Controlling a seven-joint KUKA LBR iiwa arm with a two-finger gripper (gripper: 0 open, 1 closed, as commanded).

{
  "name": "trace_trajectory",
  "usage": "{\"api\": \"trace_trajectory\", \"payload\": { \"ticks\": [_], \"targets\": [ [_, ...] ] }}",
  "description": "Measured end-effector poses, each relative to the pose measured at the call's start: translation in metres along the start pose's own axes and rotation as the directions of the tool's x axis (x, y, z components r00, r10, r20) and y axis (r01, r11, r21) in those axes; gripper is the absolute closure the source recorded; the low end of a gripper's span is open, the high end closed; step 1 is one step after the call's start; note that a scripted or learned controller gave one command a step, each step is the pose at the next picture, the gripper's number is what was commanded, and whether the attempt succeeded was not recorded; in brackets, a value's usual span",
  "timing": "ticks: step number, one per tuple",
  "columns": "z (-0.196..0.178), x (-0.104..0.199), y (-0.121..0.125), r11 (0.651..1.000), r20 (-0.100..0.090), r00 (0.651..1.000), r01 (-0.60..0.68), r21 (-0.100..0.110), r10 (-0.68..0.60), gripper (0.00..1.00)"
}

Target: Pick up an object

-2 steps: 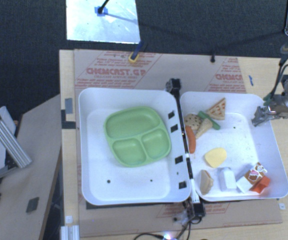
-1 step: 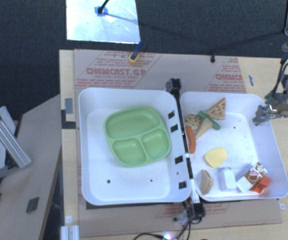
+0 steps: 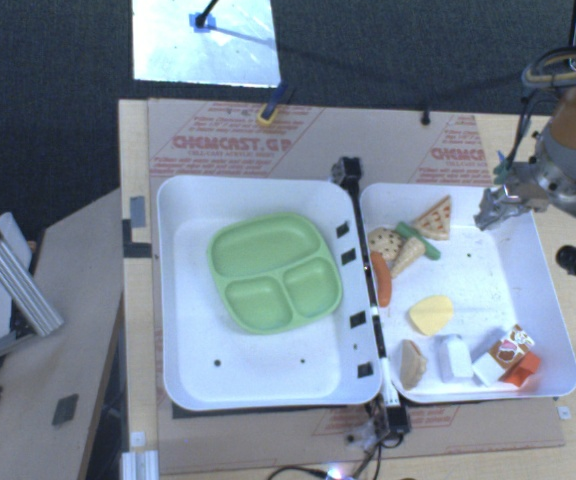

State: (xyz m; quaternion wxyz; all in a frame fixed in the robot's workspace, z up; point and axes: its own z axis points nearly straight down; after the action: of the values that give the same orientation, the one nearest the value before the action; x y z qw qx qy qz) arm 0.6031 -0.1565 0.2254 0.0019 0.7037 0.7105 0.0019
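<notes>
The right bin [image 3: 528,278] holds several toy foods: a triangular sandwich slice [image 3: 434,218], a green bean [image 3: 419,240], a beige cone piece [image 3: 390,247], an orange carrot [image 3: 382,279], a yellow round piece [image 3: 431,314], a tan lump [image 3: 412,362], a white block [image 3: 455,357] and a small red and white carton [image 3: 513,354]. My gripper [image 3: 495,211] hangs over the bin's far right corner, to the right of the sandwich slice. Nothing shows between its fingers.
The left bin [image 3: 183,308] carries a green divided tray [image 3: 273,273]. A black divider with clips [image 3: 360,268] runs between the bins. A reflective square sheet [image 3: 206,28] lies beyond the bench. Metal framing [image 3: 8,278] stands at the left.
</notes>
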Motion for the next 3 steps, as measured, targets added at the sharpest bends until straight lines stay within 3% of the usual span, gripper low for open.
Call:
{"api": "trace_trajectory", "payload": {
  "ticks": [2,3],
  "targets": [
    [0.014,0.102,0.045,1.000,-0.001,1.000,0.000,0.001,0.000,1.00],
    [-0.010,0.141,0.061,1.000,-0.001,1.000,-0.001,0.001,0.001,1.00]
  ]
}}
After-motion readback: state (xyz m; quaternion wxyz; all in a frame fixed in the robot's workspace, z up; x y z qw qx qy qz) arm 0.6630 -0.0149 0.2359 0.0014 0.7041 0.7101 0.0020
